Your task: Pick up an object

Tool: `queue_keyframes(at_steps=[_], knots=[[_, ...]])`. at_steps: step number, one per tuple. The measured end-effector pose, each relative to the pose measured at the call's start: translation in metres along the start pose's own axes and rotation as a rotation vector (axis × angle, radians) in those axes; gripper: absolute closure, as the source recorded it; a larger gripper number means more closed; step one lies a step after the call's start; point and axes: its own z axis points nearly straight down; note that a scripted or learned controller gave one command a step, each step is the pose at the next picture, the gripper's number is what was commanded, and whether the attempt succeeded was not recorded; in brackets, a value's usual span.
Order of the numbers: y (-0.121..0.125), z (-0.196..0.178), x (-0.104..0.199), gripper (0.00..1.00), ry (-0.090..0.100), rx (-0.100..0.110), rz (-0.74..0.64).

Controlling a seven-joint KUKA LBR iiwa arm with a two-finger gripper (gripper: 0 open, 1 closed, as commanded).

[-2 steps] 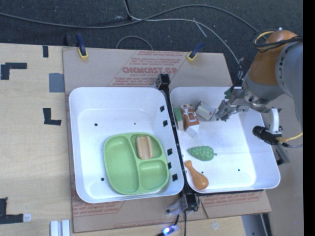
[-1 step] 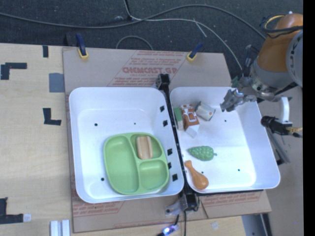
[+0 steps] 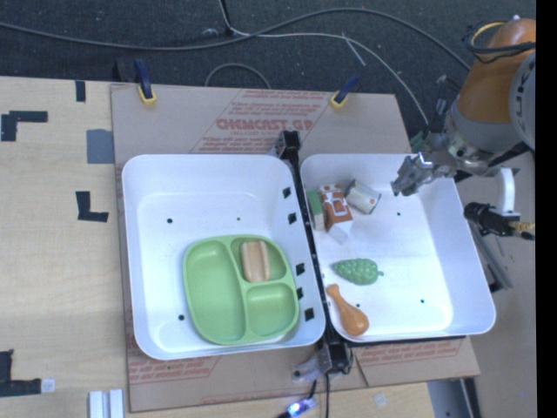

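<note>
Claw [image 3: 407,179], grip state unclear, above right bin's [image 3: 461,259] far edge, white cylinder [image 3: 363,198] just left.

Both bins [image 3: 209,185] are white. The divided tray [image 3: 222,303] is light green, holding a tan piece [image 3: 254,261]. Beside it: a green bumpy item [image 3: 357,271], an orange drumstick-like toy [image 3: 347,312], and a red-brown-and-white block [image 3: 335,207], possibly patterned.

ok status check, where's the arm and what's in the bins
End effector over right bin's upper edge, holding nothing. Right bin: small box, green leafy toy, orange drumstick. Left bin: green tray. Path clear.
</note>
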Motion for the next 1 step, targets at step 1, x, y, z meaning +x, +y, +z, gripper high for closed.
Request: queue_keyframes(at_steps=[1], knots=[[0.0028, -0.0111, 0.0574, 1.0, 0.002, 0.0, -0.006]])
